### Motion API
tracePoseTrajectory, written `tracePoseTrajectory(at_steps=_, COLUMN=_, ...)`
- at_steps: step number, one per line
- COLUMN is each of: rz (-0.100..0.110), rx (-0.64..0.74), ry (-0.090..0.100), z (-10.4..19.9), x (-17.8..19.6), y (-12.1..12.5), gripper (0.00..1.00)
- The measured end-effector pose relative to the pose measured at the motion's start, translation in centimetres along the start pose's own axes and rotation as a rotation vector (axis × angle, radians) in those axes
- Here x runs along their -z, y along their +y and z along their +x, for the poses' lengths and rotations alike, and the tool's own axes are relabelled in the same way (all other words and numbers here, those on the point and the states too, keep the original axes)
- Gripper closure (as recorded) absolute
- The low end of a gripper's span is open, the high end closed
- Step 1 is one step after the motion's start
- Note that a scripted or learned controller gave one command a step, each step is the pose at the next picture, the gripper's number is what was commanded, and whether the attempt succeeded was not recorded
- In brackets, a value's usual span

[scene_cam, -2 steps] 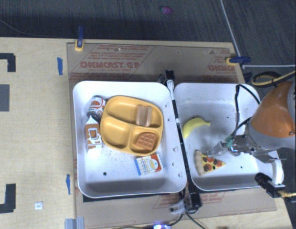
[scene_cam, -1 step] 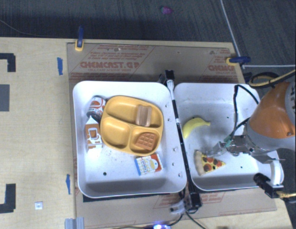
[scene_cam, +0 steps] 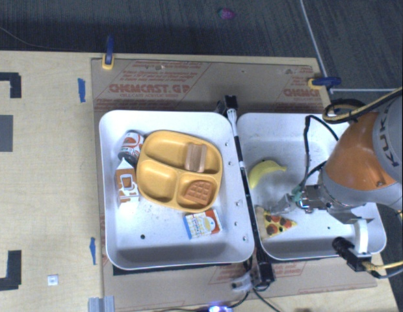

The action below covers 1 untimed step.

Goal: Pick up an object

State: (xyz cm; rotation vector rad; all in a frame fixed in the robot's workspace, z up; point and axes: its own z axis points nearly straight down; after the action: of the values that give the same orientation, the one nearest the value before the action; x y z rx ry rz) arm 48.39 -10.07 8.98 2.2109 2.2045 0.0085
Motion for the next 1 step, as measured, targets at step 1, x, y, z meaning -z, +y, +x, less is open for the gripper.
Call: tracePoseTrajectory(at_steps=1, rz=0.001, rx=0.002, ry=0.004, z=-0.17, x=0.01, y=0.01, gripper=0.0)
